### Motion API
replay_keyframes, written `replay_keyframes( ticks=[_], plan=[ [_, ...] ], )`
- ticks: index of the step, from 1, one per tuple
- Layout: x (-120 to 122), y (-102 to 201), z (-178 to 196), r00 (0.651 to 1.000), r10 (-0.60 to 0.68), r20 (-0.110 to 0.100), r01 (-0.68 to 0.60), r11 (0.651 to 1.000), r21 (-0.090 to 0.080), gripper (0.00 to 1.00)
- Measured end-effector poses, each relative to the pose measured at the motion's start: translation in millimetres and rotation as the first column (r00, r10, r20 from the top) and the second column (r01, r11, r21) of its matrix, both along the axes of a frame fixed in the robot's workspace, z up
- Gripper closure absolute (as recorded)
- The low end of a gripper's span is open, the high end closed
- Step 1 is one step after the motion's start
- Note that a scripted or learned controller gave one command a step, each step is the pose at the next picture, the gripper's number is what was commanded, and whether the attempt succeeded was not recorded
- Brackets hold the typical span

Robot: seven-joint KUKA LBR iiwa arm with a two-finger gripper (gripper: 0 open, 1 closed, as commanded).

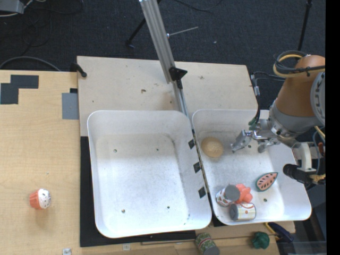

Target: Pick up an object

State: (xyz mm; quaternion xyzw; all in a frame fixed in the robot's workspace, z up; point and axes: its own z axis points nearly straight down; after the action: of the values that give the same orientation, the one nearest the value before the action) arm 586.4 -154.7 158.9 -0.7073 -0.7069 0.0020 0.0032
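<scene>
In the right bin (289, 209) lie a tan round ball (212, 147), a watermelon-slice toy (266, 181), an orange toy (243, 193) with a grey piece (231, 193) against it, and a small white can (243, 212). My gripper (243, 141) hangs over the bin's upper middle, just right of the tan ball and apart from it. Its metal fingers (238, 143) point left toward the ball. Nothing shows between them.
The left bin (101, 142) sits beside the right one, split by a divider with black clips (196, 166). A metal rail (162, 44) slants up from the bins' back. A small red-and-white toy (40, 198) lies on the wooden bench at left. Green objects (260, 240) sit below the bins.
</scene>
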Motion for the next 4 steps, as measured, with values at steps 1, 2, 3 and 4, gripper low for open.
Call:
replay_keyframes(
  ticks=[1,2,3,4],
  plan=[
    [-8,9,-59,1.0,0.0,-0.002,0.0,1.0,0.001,0.0],
    [-7,6,-45,1.0,-0.005,0.003,0.005,1.0,-0.001,1.0],
    [-6,12,16,1.0,0.001,0.011,-0.001,1.0,-0.002,1.0],
    [-5,11,69,1.0,0.001,0.011,-0.001,1.0,-0.002,1.0]
  ],
)
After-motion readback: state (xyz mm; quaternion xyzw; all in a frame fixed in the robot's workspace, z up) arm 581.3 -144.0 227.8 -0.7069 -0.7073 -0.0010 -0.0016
